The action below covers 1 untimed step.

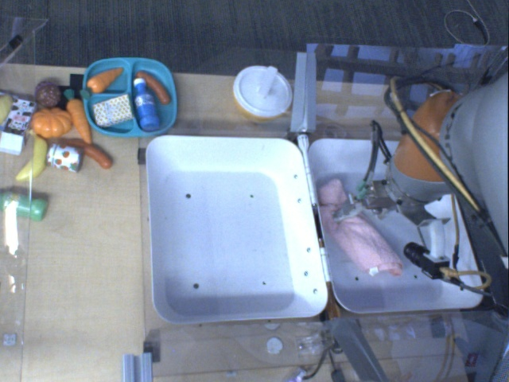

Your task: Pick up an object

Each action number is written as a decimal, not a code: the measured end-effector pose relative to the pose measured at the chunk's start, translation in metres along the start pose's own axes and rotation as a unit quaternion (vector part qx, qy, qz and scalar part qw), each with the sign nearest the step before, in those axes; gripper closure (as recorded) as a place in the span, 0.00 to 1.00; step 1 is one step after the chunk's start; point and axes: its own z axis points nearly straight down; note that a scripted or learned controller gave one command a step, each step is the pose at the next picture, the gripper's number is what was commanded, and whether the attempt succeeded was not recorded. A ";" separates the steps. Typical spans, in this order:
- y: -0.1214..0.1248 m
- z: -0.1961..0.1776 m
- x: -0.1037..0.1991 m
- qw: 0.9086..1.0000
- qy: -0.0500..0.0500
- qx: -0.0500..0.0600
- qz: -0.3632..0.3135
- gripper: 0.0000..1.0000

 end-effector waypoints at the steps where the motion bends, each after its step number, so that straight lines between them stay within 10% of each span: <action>1: 0.040 0.001 -0.004 1.000 0.000 0.001 -0.025 0.00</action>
